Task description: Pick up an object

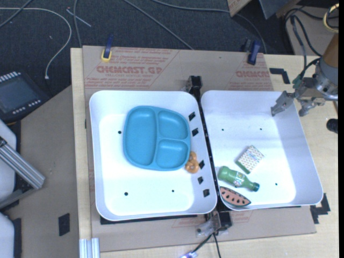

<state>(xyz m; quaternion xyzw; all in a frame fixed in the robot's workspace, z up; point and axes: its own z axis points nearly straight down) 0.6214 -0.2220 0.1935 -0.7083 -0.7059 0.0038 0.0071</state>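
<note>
Gripper: my gripper [293,104] hangs at the far right corner of the right bin [301,144], under the grey wrist. Its two fingers [279,105] are spread apart with nothing between them.

Bottle: a small green bottle [237,178] lies on its side on the bin floor, well below and to the left of my gripper in the picture, toward the near edge. A blue cap points right.

Handling, bottle: I judge it a light, stiff plastic toy. It is round, so it may roll or squirt out. I would close across its body at the middle, fingers set square to its length.

Box: a little patterned box [250,158] sits just above the bottle, closer to my gripper, turned cornerwise. It looks light and flat-sided, likely the easiest hold, across two opposite faces.

Watermelon slice: a toy watermelon slice [235,198] rests at the bin's near left corner, farthest from my gripper. It is thin and close to the wall, so I judge it awkward to grasp.

Left bin: further left of my gripper, a blue divided plate [156,138] lies in the left bin [107,160], with a small orange lump [191,164] touching its right edge.

Progress: nothing is lifted yet.
</note>
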